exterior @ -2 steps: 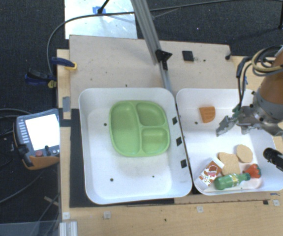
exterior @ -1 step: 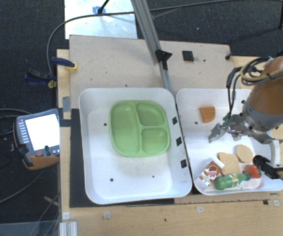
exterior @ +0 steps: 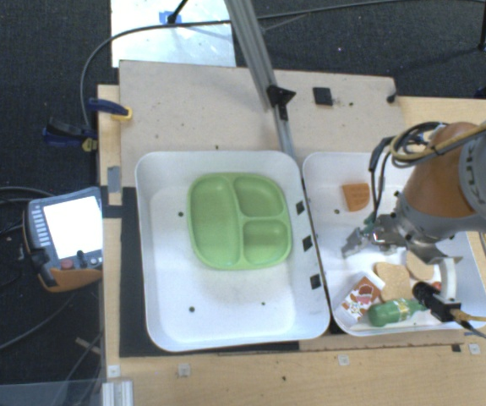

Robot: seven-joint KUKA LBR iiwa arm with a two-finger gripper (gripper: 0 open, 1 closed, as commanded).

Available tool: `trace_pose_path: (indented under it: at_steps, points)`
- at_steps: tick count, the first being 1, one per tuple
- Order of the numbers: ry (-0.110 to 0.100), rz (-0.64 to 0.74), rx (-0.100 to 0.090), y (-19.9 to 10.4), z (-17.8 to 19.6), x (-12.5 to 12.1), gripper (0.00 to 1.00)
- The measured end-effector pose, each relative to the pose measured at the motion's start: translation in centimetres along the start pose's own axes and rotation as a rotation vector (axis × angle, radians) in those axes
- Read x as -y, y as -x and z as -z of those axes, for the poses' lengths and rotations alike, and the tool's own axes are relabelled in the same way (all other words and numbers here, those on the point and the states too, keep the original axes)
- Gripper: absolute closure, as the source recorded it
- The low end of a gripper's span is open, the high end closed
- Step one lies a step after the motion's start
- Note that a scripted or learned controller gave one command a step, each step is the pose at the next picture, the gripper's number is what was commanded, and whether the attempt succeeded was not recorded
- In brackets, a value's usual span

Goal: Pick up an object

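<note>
My gripper (exterior: 363, 240) hangs low over the middle of the right bin (exterior: 327, 227), with the grey and orange arm (exterior: 437, 189) reaching in from the right. An orange slab (exterior: 355, 195) lies in the bin just behind the gripper. A tan, bread-like piece (exterior: 390, 273) lies just in front of it, partly under the wrist. At the bin's front edge a green bottle (exterior: 395, 312) lies on its side beside a small red and white packet (exterior: 362, 297). Nothing shows in the gripper's grasp.
The left bin (exterior: 166, 294) holds a green divided plate (exterior: 239, 220). A slanted metal pole (exterior: 259, 49) crosses the back board and ends near the bins' shared wall. A handheld pendant (exterior: 67, 237) sits off the bench at the left.
</note>
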State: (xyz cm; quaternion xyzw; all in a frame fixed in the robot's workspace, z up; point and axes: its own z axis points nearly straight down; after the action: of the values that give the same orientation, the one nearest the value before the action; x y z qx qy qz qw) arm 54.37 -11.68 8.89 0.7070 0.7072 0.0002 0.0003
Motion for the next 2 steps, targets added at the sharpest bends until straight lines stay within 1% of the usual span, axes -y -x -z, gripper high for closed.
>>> trace_pose_path:
  at_steps: [1, 2]
  points:
    - [0.003, 0.001, 0.000, 0.0, 1.3, -0.1, 1.00]
    - [0.004, -0.001, 0.001, 0.6, 6.0, 0.4, 1.00]
